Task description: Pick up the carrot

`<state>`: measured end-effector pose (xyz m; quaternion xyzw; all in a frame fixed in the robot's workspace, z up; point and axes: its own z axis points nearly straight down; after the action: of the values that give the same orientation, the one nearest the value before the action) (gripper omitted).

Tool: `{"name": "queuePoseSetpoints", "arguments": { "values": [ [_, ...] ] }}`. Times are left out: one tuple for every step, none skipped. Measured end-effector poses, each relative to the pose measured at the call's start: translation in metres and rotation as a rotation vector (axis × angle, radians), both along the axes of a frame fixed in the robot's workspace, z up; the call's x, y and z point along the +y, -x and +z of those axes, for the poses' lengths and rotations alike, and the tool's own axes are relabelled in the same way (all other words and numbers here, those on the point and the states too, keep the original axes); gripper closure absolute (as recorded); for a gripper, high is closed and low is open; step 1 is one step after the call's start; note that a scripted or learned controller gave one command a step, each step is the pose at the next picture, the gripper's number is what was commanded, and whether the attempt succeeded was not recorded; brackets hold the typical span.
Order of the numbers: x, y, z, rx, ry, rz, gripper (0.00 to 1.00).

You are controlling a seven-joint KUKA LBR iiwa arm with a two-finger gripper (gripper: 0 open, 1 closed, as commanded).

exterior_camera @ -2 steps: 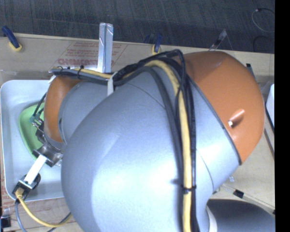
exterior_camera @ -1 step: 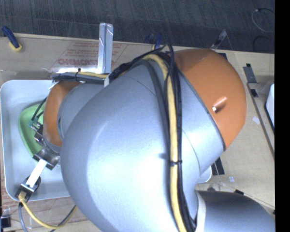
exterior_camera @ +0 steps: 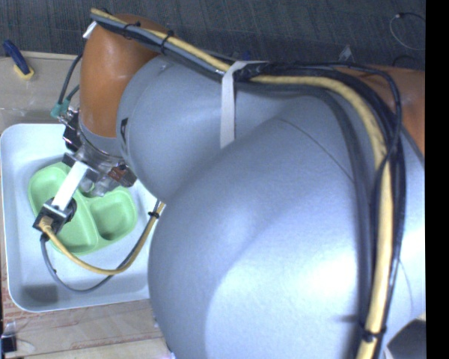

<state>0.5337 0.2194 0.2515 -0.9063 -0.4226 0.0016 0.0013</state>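
Carrot location is the one thing you cannot settle from this angle. Your best guess is that it lies in the left bin under the wrist, or further right beneath the arm.

Start at the far left. A small blue-handled tool [exterior_camera: 15, 55] lies on the pale wooden counter [exterior_camera: 31, 81], well apart from the work. Just beside it is the shallow white plastic bin [exterior_camera: 19, 275], and in that bin sits a light green moulded plastic dish [exterior_camera: 111, 217] with rounded hollows. A white strip with a black end [exterior_camera: 58, 202] slants down across the dish, and a loop of yellow cable [exterior_camera: 97, 268] hangs below it, over the bin floor.

The wrist hardware comes down over the dish's upper edge, below the orange band [exterior_camera: 105, 73]. You cannot tell whether the jaws are released or clenched — the wrist hides them, and nothing can be seen held there.

To the right, the broad grey arm casing [exterior_camera: 284, 223] covers everything else, with a bundle of black and yellow cables [exterior_camera: 378, 170] running along it.

A toy or real carrot would likely be light, stiff and somewhat smooth, with a taper that lets it slide. You should grip it across the thick end or the middle — never the narrow tip, and squarely across its width.
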Motion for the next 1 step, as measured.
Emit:
{"name": "queuePoseSetpoints", "arguments": {
  "values": [
    [0.0000,0.0003,-0.0007,0.002,0.001,0.000,0.00]
  ]
}}
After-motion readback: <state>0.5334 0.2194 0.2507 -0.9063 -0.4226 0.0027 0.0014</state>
